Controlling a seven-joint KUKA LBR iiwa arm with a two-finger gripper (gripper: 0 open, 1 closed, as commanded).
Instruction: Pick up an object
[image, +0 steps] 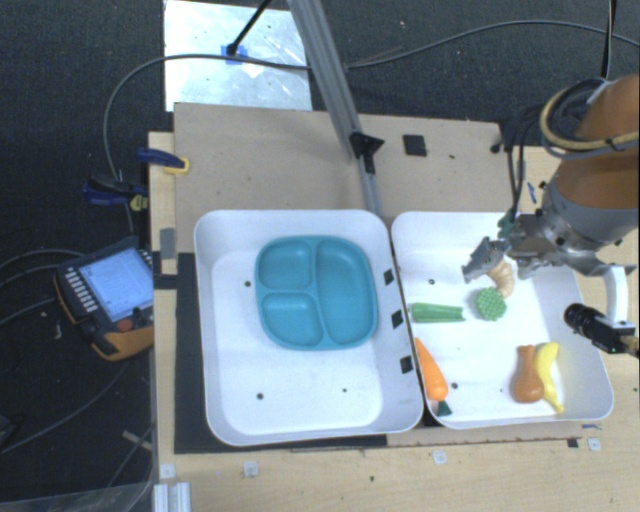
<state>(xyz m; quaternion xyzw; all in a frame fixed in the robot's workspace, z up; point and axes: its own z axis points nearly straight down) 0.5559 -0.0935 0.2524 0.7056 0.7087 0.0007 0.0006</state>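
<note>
My gripper (490, 262) hangs over the upper middle of the right bin (440, 240), with the grey and orange arm reaching in from the right. Just below its tip lie a pale tan piece (504, 279) and a green broccoli-like ball (490, 304). A green pod (436, 313) lies to the left of the ball. An orange carrot (430, 369) rests against the bin's left wall. A brown piece (527, 375) and a yellow banana (549, 372) sit at the lower right. Nothing shows between the fingers.
The left bin (230, 400) holds a blue divided plate (315, 291). A grey pole (335, 80) slants down to the bins' top edge. A pendant with a screen (105, 295) and cables lie on the floor at left.
</note>
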